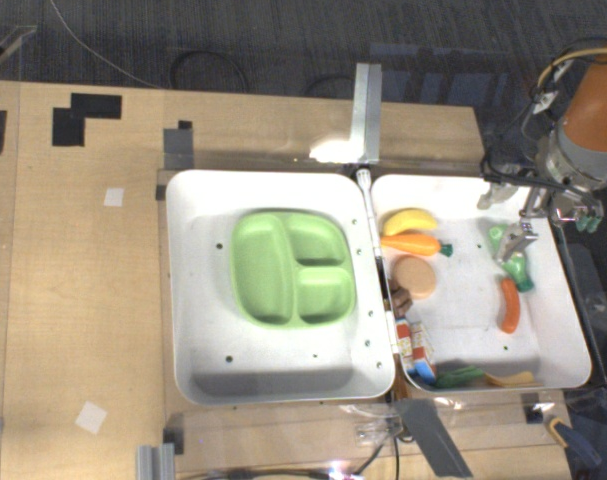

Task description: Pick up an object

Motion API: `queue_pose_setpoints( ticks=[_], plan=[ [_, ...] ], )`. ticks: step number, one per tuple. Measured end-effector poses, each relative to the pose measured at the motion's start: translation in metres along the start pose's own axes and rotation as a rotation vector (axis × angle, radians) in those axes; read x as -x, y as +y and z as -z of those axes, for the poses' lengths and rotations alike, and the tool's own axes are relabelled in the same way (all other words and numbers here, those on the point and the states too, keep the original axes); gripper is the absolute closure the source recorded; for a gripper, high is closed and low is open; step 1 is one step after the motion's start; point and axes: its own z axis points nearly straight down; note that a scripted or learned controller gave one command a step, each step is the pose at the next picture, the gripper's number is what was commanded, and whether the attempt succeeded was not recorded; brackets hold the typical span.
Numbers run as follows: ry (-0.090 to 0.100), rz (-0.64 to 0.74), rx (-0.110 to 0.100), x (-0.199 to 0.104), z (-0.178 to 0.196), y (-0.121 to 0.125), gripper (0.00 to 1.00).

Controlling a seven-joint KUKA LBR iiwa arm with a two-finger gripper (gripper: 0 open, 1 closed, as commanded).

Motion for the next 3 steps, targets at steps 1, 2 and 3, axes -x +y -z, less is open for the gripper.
queue_pose_setpoints(
  ticks=[1, 2, 3],
  plan=[
    [-0.008, -0.082, -0.002, -0.004, -0.116, -0.034, 0.00],
    [-0.017, -0.074, -0.004, -0.001, -0.103, -0.032, 1.00],
    [-0.009, 0.169, -0.003, 0.043, 0.039, -0.034, 1.00]
  ],
)
